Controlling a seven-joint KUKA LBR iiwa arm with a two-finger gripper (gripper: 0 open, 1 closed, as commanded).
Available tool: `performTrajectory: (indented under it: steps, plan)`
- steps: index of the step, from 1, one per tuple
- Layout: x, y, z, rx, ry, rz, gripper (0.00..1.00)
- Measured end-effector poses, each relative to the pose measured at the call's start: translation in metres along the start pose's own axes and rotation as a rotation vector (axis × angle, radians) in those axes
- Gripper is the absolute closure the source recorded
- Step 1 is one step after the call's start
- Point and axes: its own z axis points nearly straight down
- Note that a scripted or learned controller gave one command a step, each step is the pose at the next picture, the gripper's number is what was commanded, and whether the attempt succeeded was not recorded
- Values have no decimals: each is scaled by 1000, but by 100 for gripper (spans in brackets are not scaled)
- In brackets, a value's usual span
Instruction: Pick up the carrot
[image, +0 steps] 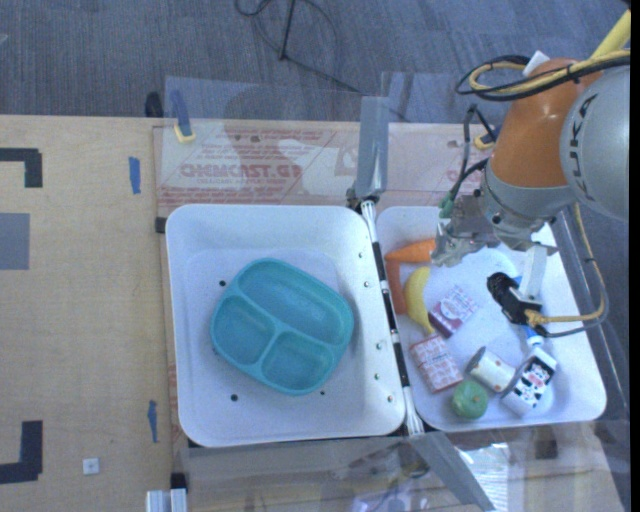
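Bench (80, 300): I see pale wood with black tape marks.
Carrot (410, 251): right bin's (580, 400) far-left corner.
Gripper (452, 246): beside the carrot; I cannot tell its state.

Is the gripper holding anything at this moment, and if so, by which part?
Cannot be told. The gripper sits at the carrot's right end in the right bin, but the wrist hides any contact.

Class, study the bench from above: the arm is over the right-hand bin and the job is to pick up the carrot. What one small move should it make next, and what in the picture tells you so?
Probably a short shift toward the left wall of the right bin, then down. The gripper sits at the carrot's right end, not over its middle, and the carrot lies against the yellow banana, so centring first seems safer. Whether the carrot is already gripped cannot be told.
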Motion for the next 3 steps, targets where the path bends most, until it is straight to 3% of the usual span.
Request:
performTrajectory:
  steps: [1, 2, 3]
  plan:
    - [27, -63, 1, 0, 0, -143, 100]
    - [46, -93, -48, -2, -1, 51, 100]
    - [63, -94, 2, 3, 0, 134, 100]
